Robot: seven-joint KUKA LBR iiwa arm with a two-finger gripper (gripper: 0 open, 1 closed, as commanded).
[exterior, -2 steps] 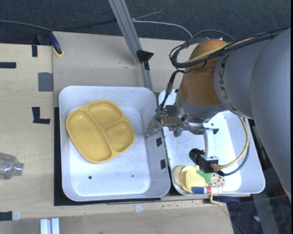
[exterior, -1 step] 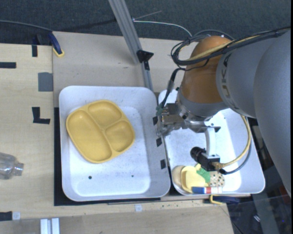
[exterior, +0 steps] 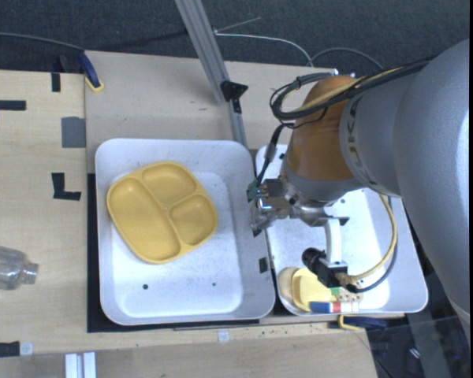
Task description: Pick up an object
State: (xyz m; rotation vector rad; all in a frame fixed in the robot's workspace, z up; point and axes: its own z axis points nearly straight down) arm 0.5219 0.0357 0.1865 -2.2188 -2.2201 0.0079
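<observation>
We could not tell the gripper's (exterior: 262,211) state at frame centre; we should centre over the yellow object (exterior: 303,288) before closing.

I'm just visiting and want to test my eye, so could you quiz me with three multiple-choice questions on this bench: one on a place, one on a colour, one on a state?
1. Where does the divided plate lie?
A. left bin
B. right bin
C. bare bench

2. What colour is it?
A. blue
B. yellow
C. red

3. How does the clear bottle on the bench sit?
A. upright
B. on its side
C. in a bin

Answers:
1 A, it rests on the left bin floor.
2 B, all yellow.
3 B, it lies flat at the left edge.
</observation>
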